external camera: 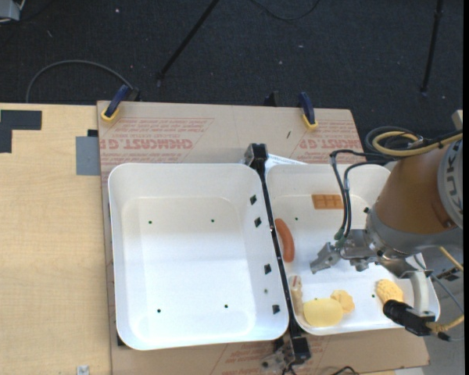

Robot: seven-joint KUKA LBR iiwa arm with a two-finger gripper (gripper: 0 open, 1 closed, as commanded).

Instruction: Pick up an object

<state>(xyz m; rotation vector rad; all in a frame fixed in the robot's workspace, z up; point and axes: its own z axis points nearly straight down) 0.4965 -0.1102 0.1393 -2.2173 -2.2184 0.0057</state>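
My gripper (325, 258) hangs over the middle of the right bin (301, 180), pointing left, at the end of the grey and orange arm. A red-orange sausage (284, 241) lies just to its left by the divider between the bins. In front of it sit a pale yellow lump (322, 312) and a smaller yellow piece (343, 298). A yellow corn cob (388, 291) lies under the arm at the front right. An orange waffle-like block (327, 201) rests toward the back. I see nothing held by the gripper.
The left bin (129, 209) stands beside the right one, with a black clip strip (266, 233) along the shared wall. A small beige piece (297, 291) lies by the divider near the front. Cables (345, 186) hang off the wrist.
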